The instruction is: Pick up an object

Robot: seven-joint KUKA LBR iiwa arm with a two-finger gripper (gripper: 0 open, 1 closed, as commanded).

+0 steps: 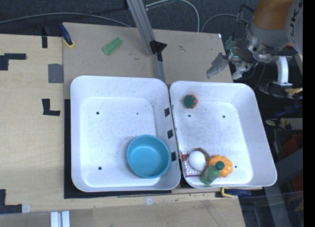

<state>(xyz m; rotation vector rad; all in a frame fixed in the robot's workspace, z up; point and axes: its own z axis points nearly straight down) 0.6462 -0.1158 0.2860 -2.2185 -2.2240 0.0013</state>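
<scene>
While the gripper [227,68] hangs at the upper right of the frame, above the far rim of the right bin [256,122], its fingers look spread wide with nothing between them. Candidate objects lie in that bin: a small green ball [190,101] near the top, and an egg [197,160], an orange toy [221,166] and a green piece [210,174] crowded at the lower edge. Reaching into that cluster risks nudging neighbours or clipping the bin wall.

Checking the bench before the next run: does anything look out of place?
A green block lies on the bench behind the left bin, outside both bins. The other items sit inside the bins, and nothing looks spilled or damaged.
</scene>
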